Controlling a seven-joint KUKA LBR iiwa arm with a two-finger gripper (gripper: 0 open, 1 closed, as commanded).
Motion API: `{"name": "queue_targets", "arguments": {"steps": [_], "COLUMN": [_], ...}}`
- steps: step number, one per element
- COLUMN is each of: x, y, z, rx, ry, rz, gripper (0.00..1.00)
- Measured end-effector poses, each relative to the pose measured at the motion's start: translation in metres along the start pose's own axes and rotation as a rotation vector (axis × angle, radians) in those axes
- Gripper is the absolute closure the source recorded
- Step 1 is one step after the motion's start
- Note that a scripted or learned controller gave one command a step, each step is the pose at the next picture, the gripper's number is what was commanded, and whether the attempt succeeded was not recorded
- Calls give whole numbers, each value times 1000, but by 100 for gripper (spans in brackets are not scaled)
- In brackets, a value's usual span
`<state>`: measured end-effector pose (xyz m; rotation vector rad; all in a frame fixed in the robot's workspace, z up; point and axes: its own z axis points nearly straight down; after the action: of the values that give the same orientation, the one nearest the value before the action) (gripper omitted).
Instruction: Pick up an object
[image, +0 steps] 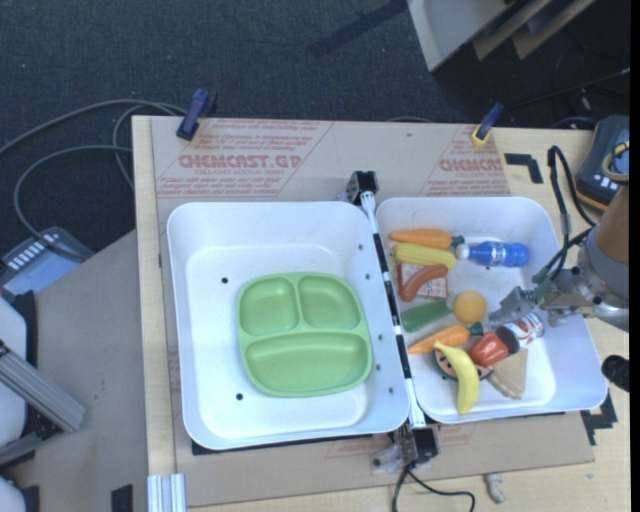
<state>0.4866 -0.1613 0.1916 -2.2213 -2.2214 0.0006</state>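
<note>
The right bin (570, 385) holds a heap of toy foods. Along the back lie an orange carrot (421, 238), a yellow corn cob (424, 255) and a blue bottle (497, 254). In the middle are a hot dog (421, 281), an orange ball (469, 305) and a green vegetable (427, 316). Toward the front sit a second carrot (437, 340), a banana (461, 376), a red fruit (489, 350), a bread slice (511, 377) and a small red-and-white can (526, 327). My gripper (522, 300) reaches in from the right, low over the bin, just above the can and right of the orange ball.
The left bin (200, 330) holds a green divided plate (303, 332). A black rail with clamps (385, 290) joins the two bins. Cardboard covers the bench, with blue clips (193, 114) at its back edge. Cables run along the right side (560, 200).
</note>
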Motion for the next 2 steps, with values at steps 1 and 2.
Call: {"name": "queue_targets", "arguments": {"steps": [1, 2], "x": [26, 27], "y": [-6, -6], "z": [92, 83], "rx": [-3, -3], "ry": [-2, -2], "rz": [1, 1], "gripper": [0, 100]}}
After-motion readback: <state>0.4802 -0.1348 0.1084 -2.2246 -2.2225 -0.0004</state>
